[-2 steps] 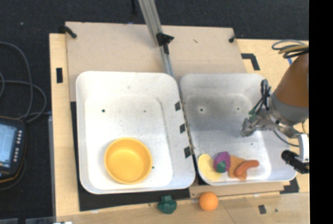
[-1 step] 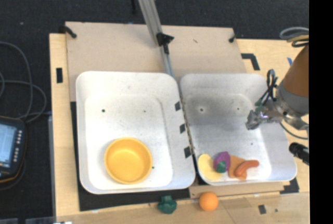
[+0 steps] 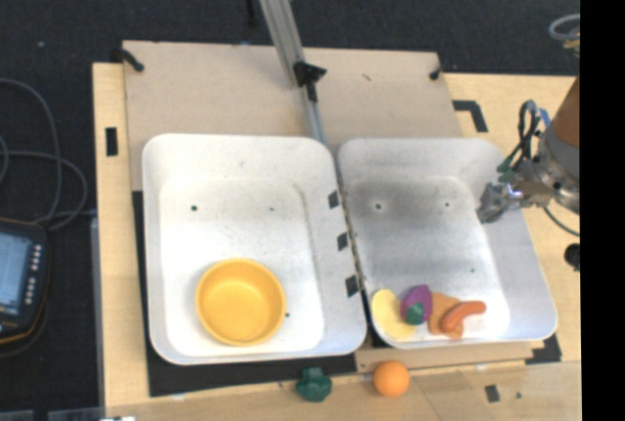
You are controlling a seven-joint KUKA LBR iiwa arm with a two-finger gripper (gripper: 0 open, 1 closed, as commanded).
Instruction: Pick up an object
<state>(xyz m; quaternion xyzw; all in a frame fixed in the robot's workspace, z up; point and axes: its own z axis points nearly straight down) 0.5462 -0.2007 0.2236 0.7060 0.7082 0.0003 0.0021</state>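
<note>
In the right bin (image 3: pixel 430 233), a cluster of small toys lies at the front edge: a pale yellow piece (image 3: pixel 384 309), a purple one with a green tip (image 3: pixel 417 303), and an orange-red sausage-like piece (image 3: pixel 459 314). A yellow bowl (image 3: pixel 240 300) sits in the left bin (image 3: pixel 234 214) near its front. My gripper (image 3: pixel 491 203) hangs at the right bin's right rim, well behind the toy cluster, with nothing seen between its fingers.
An orange ball (image 3: pixel 392 378) and a dark green toy (image 3: pixel 313 385) lie on the bench in front of the bins. A metal rail (image 3: pixel 283 28) slants down to the gap between the bins. A tablet-like device (image 3: pixel 20 282) sits at far left.
</note>
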